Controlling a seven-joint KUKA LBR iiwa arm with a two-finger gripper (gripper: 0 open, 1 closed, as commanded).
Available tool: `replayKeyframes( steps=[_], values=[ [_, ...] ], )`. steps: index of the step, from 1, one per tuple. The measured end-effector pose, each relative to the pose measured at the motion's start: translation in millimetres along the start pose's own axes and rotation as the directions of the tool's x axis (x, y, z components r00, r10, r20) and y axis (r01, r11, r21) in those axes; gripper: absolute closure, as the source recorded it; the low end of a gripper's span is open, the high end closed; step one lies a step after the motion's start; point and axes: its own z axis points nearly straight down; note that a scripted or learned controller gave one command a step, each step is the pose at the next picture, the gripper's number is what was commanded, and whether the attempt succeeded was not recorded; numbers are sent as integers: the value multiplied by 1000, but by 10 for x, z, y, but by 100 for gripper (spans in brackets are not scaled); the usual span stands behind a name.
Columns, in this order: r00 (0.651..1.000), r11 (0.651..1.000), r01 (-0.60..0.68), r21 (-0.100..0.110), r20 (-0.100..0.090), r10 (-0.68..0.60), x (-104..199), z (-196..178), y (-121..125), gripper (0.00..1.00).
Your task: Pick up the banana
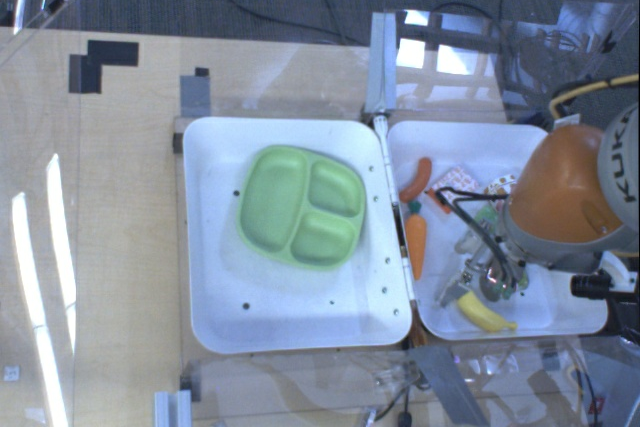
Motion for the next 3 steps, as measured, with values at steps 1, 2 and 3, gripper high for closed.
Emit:
replayKeyframes(
  steps=[1, 2, 3],
  values=[
    [1000, 1000, 0, -4, 7, 0, -24, -128, 27, 100],
    [954, 954, -299, 3, -1, 299, 23, -7, 13, 100],
    [925, 925, -380, 7, -5, 380, 61, -957, 685, 100]
  ],
)
